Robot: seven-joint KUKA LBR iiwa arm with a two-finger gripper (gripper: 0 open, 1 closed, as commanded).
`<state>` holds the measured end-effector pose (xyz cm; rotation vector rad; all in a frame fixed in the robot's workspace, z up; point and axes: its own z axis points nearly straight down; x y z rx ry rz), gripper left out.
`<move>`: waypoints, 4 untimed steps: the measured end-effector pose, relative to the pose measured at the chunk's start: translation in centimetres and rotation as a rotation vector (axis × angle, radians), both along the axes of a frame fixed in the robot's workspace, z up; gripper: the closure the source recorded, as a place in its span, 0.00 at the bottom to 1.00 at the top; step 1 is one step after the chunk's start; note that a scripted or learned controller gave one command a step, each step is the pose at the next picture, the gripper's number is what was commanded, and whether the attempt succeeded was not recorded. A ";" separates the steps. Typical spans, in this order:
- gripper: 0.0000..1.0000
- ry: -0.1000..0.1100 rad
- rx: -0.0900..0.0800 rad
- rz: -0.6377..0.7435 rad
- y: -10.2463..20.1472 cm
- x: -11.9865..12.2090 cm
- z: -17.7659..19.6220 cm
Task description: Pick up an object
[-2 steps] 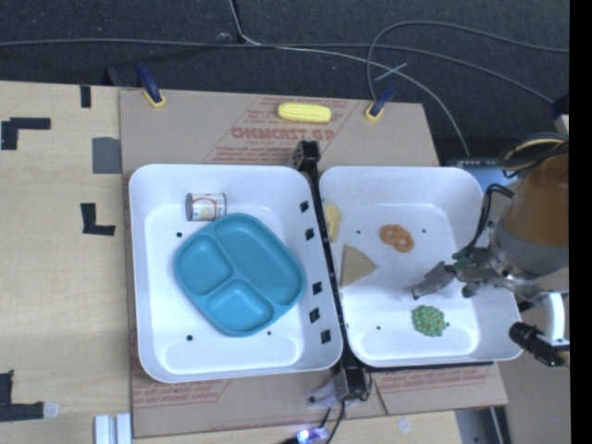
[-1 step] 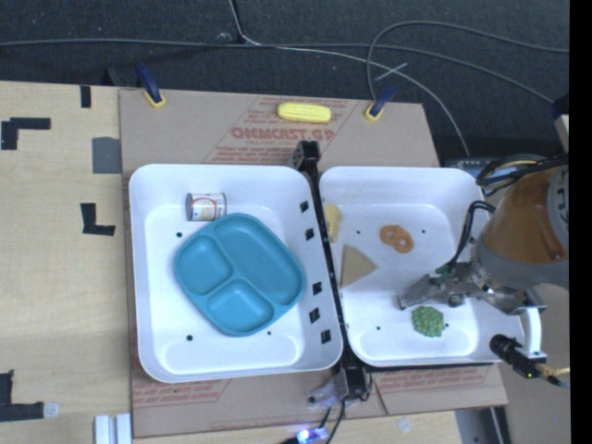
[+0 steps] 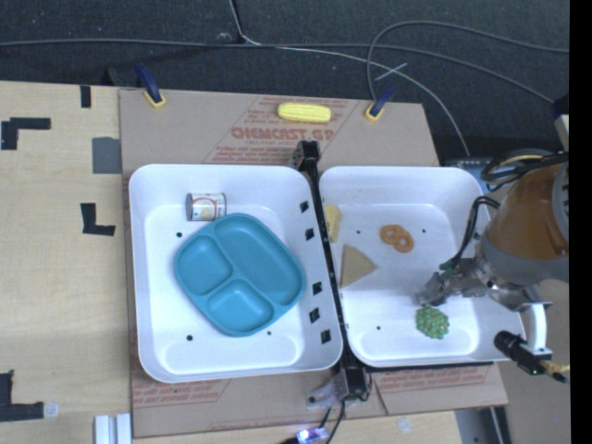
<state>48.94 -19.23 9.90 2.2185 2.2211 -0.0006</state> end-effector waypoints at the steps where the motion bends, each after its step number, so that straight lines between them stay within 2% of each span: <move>1: 1.00 0.000 0.001 0.000 -0.1 0.2 4.2; 2: 1.00 0.000 0.001 0.001 0.5 0.4 8.5; 3: 1.00 -0.004 0.000 0.001 1.1 0.5 14.6; 4: 1.00 0.002 0.003 0.005 6.2 1.6 13.9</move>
